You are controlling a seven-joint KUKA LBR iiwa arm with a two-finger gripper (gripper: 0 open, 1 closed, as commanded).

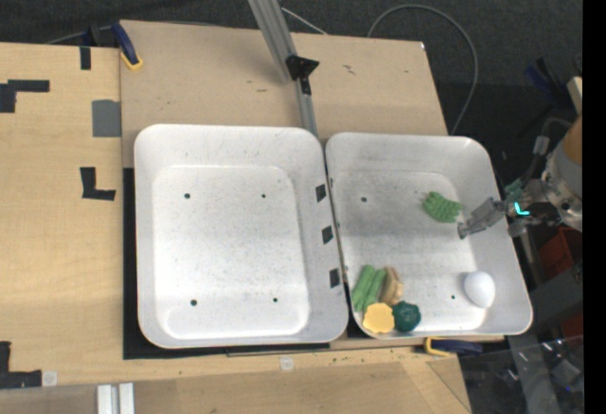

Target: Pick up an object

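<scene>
- Ridged green toy piece [438, 206], far right in the right bin
- Smooth white egg-shaped object [479, 289], near right corner
- Green pod [367, 286], tan lump [391, 287], yellow piece [379, 317], dark teal ball [406, 315], clustered near left

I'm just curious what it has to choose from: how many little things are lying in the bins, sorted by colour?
Green: 3, a light green piece, a long green one and a dark green lump
Yellow: 1
Tan: 1
White: 1, a ball
Total: 6, all in the right bin
</scene>
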